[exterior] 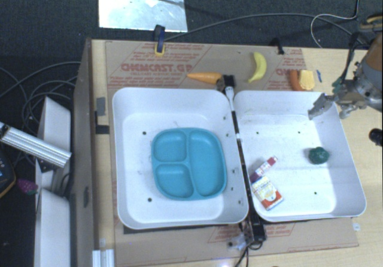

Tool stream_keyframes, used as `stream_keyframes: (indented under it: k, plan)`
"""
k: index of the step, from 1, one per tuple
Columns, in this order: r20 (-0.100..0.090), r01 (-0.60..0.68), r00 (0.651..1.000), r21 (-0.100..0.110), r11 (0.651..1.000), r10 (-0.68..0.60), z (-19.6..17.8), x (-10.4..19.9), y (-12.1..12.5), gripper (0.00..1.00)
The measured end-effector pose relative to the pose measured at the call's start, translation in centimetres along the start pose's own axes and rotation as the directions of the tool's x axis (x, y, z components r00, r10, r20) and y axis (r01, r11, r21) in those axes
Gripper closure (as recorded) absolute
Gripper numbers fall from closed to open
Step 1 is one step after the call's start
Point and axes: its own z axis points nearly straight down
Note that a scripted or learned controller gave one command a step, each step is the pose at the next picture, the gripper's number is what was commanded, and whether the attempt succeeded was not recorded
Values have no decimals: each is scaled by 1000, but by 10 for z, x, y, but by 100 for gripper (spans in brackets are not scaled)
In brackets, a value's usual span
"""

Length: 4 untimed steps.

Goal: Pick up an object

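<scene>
Along the near-left corner of the right bin lies a small bottle, flat on its side. Its long axis runs on a diagonal: the red cap end points up and to the right, toward the bin's middle, and the broader body, white with an orange and yellow label, points down toward the near wall. It sits close to the divider between the bins. Well apart from it, nearer the right wall, rests a dark green ball, roundish and a little lumpy, with a matte look.

Both bins are shallow, glossy white plastic with rounded corners and small dark dots on the floors. In the left bin sits a teal plate, a smooth rounded square split into three compartments, turned slightly off square to the bin.

Behind the bins, on the printed cardboard, lie a yellow banana, curved and standing roughly upright in the view, an orange carrot lying crosswise with its tip to the left, and an orange and yellow piece whose shape I cannot make out.

From the right edge the arm reaches in over the right bin's far right corner. Its gripper hangs above the bin floor, angled down and left, nothing visibly between its tips; whether it is spread or closed I cannot tell.
</scene>
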Motion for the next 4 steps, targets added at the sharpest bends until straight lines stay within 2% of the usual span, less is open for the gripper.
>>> stream_keyframes:
  k: [1,2,3,4]
  plan:
    - [-2,-3,1000,3,1000,3,86,0,-13,0]
    - [0,-3,1000,0,1000,3,51,0,-20,0]
    - [-1,-3,1000,2,1000,3,101,0,-22,0]
    - [1,0,1000,-2,1000,0,45,0,-13,0]
